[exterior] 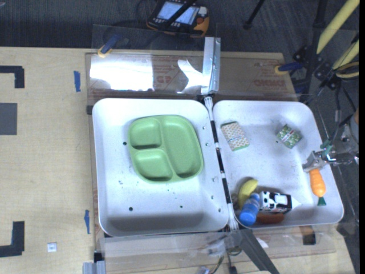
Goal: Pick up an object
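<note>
Carrot (pixel 317 182) lies by the right wall of the right bin (pixel 268 105), its green tip pointing to the front and its fat end pointing to the back. The gripper (pixel 317 161) sits just behind the fat end, very close to it, and I cannot tell if the two touch. It is small and blurry, so I cannot tell if it is spread wide or pinched tight, and nothing can be seen held in it. A green block (pixel 288 136) rests near the back of the same bin, and a little checked box (pixel 235 136) lies to its left, well apart from it. At the front of this bin a banana (pixel 247 188), a blue bottle (pixel 250 209) and a toy cow (pixel 278 200) huddle close together, with the bottle just in front of the banana and the cow on their right. The left bin (pixel 108 119) has a green plate (pixel 165 147) with three parts lying flat in its middle. Both bins sit side by side on a wooden bench (pixel 45 153).
</note>
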### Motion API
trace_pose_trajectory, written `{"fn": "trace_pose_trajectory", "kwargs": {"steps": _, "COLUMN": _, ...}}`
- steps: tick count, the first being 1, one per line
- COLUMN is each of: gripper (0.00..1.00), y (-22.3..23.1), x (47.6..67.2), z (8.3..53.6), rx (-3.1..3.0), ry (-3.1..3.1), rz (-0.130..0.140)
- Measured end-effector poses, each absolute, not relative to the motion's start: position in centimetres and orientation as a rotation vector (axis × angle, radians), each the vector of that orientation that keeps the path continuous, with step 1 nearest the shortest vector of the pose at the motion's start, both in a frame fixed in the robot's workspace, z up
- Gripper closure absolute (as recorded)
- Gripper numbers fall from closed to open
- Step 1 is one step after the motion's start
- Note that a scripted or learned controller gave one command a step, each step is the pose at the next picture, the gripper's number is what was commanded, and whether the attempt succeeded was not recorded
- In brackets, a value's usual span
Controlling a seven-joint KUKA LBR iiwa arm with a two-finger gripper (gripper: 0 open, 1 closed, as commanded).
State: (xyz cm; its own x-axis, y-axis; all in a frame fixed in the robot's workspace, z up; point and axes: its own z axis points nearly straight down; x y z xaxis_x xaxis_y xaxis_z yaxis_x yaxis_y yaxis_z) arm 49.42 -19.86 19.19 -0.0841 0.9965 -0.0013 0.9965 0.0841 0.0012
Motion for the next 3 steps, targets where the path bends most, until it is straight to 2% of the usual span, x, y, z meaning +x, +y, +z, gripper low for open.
{"fn": "trace_pose_trajectory", "kwargs": {"steps": 1, "gripper": 1.0, "y": -22.3, "x": 51.1, "z": 15.3, "rx": 2.004, "ry": 2.42, "rz": 0.0}}
{"fn": "trace_pose_trajectory", "kwargs": {"steps": 2, "gripper": 1.0, "y": -19.3, "x": 52.8, "z": 20.8, "rx": 2.129, "ry": 2.306, "rz": 0.001}}
{"fn": "trace_pose_trajectory", "kwargs": {"steps": 3, "gripper": 1.0, "y": -12.1, "x": 47.9, "z": 17.7, "rx": 2.224, "ry": 2.22, "rz": -0.001}}
